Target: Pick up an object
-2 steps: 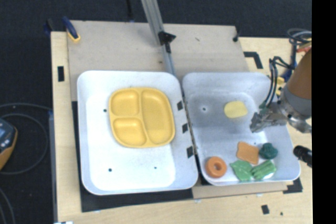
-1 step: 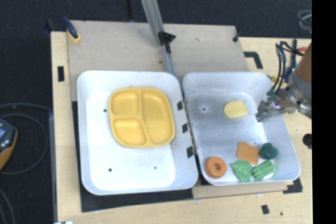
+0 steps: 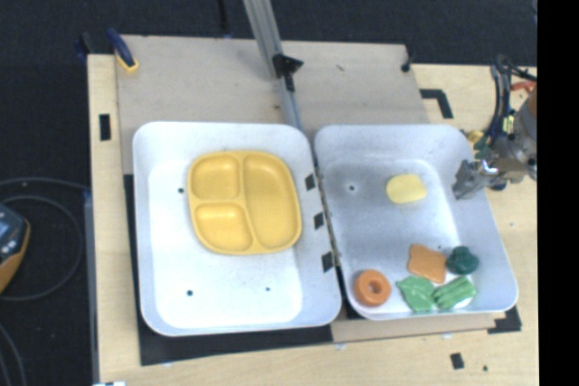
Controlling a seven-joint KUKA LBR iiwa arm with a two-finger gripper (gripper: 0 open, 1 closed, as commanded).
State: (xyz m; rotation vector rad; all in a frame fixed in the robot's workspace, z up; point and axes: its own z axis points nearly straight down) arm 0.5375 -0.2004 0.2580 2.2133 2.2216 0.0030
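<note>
The right bin (image 3: pixel 362 154) holds several toy foods. A pale yellow oval piece (image 3: pixel 406 189) lies near its middle. Along its near edge sit an orange ring (image 3: pixel 372 287), an orange flat piece (image 3: pixel 427 263), a dark green round piece (image 3: pixel 462 260) and two light green pieces (image 3: pixel 416 294) (image 3: pixel 454 292). My gripper (image 3: pixel 472 177) hangs over the right rim of this bin, to the right of the yellow oval and apart from it. Nothing shows in its grasp.
The left bin (image 3: pixel 163 285) bears a yellow divided plate (image 3: pixel 244 201). A metal pole (image 3: pixel 258 4) rises slantwise behind the bins. Cables (image 3: pixel 502 104) trail by the arm at the right. Bare bin floor lies between the yellow oval and the near toys.
</note>
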